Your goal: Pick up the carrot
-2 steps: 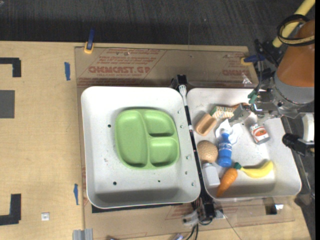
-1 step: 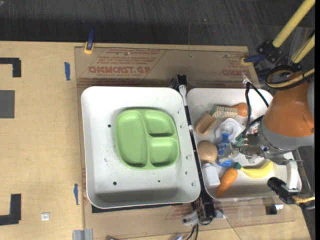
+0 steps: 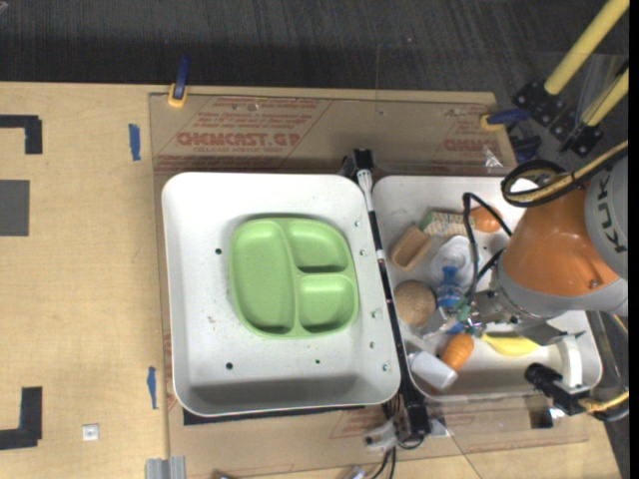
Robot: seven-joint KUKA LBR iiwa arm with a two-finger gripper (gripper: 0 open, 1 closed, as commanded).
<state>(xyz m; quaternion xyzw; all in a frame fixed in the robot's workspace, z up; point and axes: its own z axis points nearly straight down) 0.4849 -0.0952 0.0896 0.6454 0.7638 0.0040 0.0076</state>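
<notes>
Plywood bench [image 3: 80, 267] under white bins [image 3: 190, 267]

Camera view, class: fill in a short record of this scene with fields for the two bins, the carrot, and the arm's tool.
left bin: holds a green divided plate
right bin: crowded with small items
carrot: orange, near the right bin's front, beside a white bottle and a banana
tool: low over the right bin, just above the carrot; grip state unclear
arm: reaches in from the right
</notes>
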